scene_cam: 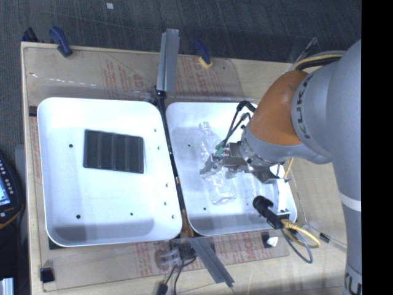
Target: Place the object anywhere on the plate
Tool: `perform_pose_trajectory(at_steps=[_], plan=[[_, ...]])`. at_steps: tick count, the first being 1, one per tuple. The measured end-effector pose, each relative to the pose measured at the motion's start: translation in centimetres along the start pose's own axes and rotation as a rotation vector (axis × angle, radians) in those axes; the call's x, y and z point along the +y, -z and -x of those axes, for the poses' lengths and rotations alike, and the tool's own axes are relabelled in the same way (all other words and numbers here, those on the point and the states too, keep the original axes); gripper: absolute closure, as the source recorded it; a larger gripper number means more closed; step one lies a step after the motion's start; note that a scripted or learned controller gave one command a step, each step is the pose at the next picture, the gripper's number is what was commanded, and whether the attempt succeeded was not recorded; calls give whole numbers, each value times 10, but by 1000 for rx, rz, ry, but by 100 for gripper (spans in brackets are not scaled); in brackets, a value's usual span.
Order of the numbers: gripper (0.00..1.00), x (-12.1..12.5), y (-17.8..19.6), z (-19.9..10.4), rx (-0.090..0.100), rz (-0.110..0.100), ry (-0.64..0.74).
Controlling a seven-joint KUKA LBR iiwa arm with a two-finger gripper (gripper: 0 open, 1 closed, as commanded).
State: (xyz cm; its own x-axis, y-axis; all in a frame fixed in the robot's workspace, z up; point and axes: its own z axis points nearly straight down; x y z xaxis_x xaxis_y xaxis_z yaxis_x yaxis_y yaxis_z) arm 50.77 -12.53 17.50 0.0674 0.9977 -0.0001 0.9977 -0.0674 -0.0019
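A dark grey ribbed rectangular plate (pixel 113 151) lies flat in the left white bin (pixel 61 223). In the right white bin (pixel 198 226) there is clear, crumpled plastic, hard to make out against the white floor. One piece (pixel 207 134) lies toward the back, and another (pixel 224 192) toward the front. My gripper (pixel 213 165) hangs low in the right bin between these two pieces, right at the plastic. The grey arm with its orange band (pixel 279 118) reaches in from the right and hides the bin's right side.
A metal bar (pixel 167 60) rises at the back, above the seam between the bins. Blue clamps (pixel 60 43) (pixel 201 53) hold the bench's back edge. Yellow and black cables (pixel 301 235) trail near the right bin's front right corner.
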Motion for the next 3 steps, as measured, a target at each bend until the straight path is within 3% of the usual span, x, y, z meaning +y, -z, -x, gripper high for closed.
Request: perform_pose_trajectory(at_steps=[1, 2, 3], plan=[[100, 46, 68, -68, 1, -2, -106], [100, 101, 77, -105, 0, -3, -198], [100, 136, 15, -178, -1, -4, -399]])
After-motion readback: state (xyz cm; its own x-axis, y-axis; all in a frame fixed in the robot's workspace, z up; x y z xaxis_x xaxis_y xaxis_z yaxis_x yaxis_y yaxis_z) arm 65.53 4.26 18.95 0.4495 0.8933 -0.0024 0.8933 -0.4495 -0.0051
